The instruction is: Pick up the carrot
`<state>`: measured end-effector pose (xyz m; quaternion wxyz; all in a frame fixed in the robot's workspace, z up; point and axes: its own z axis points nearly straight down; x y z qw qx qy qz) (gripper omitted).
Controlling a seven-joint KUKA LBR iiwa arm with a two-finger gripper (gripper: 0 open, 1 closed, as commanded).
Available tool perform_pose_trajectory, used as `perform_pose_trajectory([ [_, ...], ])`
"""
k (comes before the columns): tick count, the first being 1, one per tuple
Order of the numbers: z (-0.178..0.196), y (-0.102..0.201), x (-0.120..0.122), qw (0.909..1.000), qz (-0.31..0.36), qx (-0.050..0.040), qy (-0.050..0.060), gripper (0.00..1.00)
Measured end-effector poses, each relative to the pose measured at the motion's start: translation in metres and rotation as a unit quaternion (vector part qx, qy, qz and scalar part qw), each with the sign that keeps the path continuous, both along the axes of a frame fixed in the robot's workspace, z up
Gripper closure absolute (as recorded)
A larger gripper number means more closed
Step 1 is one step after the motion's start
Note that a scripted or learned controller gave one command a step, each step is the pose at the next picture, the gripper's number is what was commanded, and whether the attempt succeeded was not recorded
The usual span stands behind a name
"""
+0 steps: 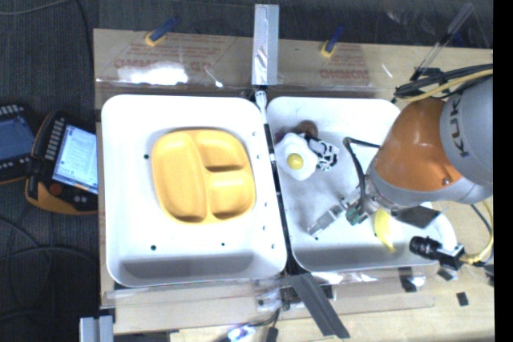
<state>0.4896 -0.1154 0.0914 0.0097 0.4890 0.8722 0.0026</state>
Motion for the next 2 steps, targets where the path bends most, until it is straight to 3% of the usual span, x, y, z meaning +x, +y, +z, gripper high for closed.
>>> perform_pose_trajectory([
  [1, 0.000, -0.013, 0.000, 0.9896, 0.144, -0.0009, 0.002, 0.00],
  [2, 0.000, 0.007, 0.001, 0.9536, 0.301, -0.0080, 0.000, 0.00],
])
